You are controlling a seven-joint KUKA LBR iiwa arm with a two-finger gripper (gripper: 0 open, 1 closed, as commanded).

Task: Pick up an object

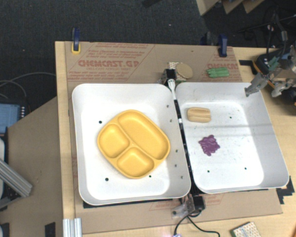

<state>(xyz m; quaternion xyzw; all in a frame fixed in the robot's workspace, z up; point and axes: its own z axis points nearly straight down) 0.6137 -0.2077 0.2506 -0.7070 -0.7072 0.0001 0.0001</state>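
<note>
Pincer [254, 85] over right bin [266, 132] far-right rim; bread roll [199, 115] apart.

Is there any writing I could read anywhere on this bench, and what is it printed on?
"CHEMCAST GP", in red capitals, on the brown cardboard sheet under the two white bins.
Smaller red lines above and below it on the same sheet: too small and blurred to read.
A faint red mirrored print near the sheet's right end: unreadable.

2 shallow white bins side by side on the counter [64, 132]. Left bin [84, 172] holds a yellow 3-compartment plastic tray [133, 143] near its middle. Right bin [256, 167] holds a tan bread-roll toy [199, 114] at back left, a purple grape-cluster toy [209, 144] just in front. Green oblong toy [217, 73] on the counter behind the right bin.
</note>
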